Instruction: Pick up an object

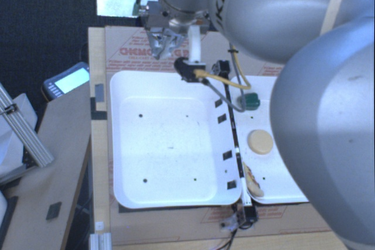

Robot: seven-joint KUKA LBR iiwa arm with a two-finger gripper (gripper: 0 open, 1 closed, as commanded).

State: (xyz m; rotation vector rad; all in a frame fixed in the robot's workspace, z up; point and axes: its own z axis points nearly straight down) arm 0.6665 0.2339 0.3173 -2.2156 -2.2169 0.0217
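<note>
Gripper (162,47) at upper centre, past far rim of left bin (117,143), fingers apparently near-closed, holding nothing. Approach step: next move, swing toward round disc (261,141) in right bin (275,190).

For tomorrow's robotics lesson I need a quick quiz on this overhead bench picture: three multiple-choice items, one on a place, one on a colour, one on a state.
1. Where is the round tan disc?
A. left bin
B. right bin
C. on the cardboard

2. What colour is the small object near the divider?
A. green
B. red
C. blue

3. Where is the claw?
A. low inside a bin
B. above the bench's far edge
C. resting on the disc

Answers: 1 B, it lies right of the divider. 2 A, plainly green. 3 B, cardboard lies beneath it.
</note>
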